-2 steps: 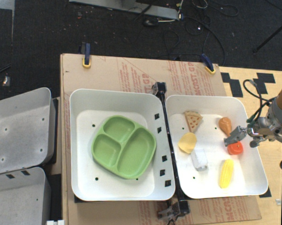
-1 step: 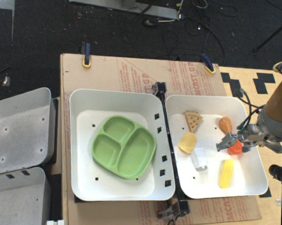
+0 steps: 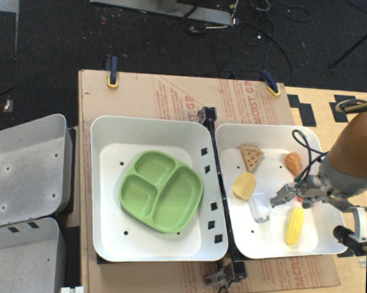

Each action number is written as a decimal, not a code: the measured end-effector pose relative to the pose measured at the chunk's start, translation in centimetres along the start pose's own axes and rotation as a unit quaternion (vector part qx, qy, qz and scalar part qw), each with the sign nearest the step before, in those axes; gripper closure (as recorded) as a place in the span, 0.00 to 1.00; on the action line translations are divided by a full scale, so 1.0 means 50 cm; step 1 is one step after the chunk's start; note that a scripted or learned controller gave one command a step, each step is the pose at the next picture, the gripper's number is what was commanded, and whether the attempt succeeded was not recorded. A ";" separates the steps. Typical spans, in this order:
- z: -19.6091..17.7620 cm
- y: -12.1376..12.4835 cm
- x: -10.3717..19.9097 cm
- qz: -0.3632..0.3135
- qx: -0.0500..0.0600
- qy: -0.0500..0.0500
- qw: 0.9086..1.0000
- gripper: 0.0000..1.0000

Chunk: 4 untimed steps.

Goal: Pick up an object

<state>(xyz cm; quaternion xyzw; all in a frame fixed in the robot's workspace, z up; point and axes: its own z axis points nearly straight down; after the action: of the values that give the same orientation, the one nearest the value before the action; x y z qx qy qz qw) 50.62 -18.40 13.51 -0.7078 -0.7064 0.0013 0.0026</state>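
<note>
Left white bin (image 3: 103, 188) holds green three-compartment plate (image 3: 161, 190), tilted askew near centre. Brown cardboard-topped bench (image 3: 167, 99) under both bins, red print on it. Two yellow-tipped clamps at far bench edge: left clamp (image 3: 113, 72), right clamp (image 3: 270, 83). Black clip (image 3: 208, 115) between bins. Cables (image 3: 261, 31) on dark floor (image 3: 48, 40) beyond.

Robotics lab, clamped cardboard bench (image 3: 173, 97), loose cables (image 3: 261, 31), dark carpet (image 3: 42, 39)
</note>
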 end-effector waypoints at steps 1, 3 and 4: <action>-0.027 0.003 0.000 0.000 -0.003 -0.001 1.000 1.00; -0.179 0.004 -0.020 -0.002 -0.004 -0.002 1.000 1.00; -0.162 0.013 0.093 -0.005 -0.002 0.000 1.000 1.00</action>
<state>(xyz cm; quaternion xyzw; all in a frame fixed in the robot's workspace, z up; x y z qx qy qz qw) 51.30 -13.76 21.61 -0.7044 -0.7098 -0.0006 0.0009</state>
